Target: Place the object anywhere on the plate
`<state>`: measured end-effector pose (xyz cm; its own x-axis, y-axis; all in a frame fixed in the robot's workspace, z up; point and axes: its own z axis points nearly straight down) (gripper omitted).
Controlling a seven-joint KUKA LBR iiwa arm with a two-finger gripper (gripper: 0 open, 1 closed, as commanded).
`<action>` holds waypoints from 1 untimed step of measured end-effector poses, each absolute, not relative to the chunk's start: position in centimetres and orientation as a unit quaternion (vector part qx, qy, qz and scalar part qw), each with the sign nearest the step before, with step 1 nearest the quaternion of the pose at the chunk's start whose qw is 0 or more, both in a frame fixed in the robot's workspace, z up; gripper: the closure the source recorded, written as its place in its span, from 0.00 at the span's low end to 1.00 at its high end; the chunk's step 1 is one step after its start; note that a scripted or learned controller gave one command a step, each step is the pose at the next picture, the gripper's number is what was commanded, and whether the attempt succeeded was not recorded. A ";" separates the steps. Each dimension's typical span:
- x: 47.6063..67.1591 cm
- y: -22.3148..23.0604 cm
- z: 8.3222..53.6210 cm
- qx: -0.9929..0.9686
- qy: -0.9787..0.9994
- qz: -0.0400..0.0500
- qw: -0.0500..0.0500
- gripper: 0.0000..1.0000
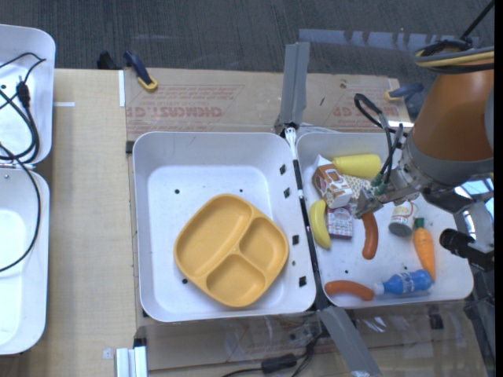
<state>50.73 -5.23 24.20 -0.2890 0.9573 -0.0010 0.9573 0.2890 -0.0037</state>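
A: Cardboard covers my bench under two white bins; the left bin (149, 210) holds the plate (231, 250), glossy yellow plastic with three compartments

B: And the gripper?

A: My gripper (366, 204) hangs over the right bin (452, 289), above the small carton (338, 195). Whether it's apart or together, I cannot tell

B: Risks?

A: Crowding. At its seven o'clock lies a smooth curved banana (318, 225), at five o'clock a slick sausage (369, 238). I'd guess rounded plastic slips, or a neighbour gets nudged instead

A blue clamp (139, 71) lies on the counter (86, 210) behind the bins. Black cables (20, 108) trail over white trays (23, 289) at the left.
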 end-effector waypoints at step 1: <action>51.3 2.8 19.0 -0.555 -0.832 0.002 0.001 1.00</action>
<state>51.32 2.79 19.05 -0.3839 0.9234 0.0000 0.9234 0.3839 -0.0037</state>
